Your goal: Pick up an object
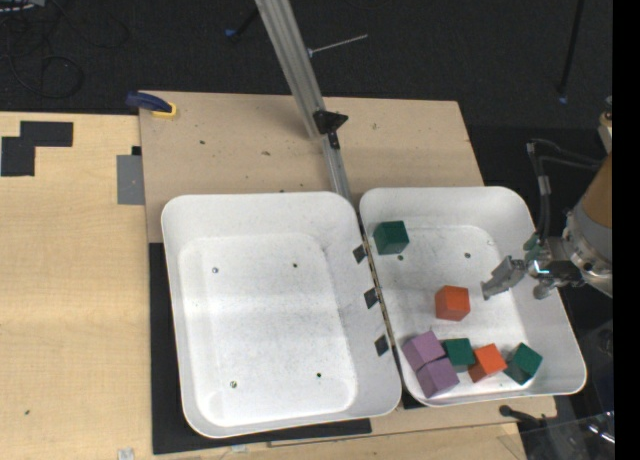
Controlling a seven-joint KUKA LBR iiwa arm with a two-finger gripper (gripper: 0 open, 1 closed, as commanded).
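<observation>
Two purple blocks (428,362) lie nearest, at the lower edge of the right bin (500,200), touching each other. To their right sit a small green cube (459,352), an orange block (488,360) and another green block (523,362). Higher up, a green cube (391,237) and an orange cube (452,302) lie apart. At the frame's right, the gripper (522,276) hovers over the bin's rim with fingers spread, pinching nothing.

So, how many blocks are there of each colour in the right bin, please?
Green blocks: 3
Orange blocks: 2
Purple blocks: 2
Total: 7 blocks, all in the right bin.
</observation>
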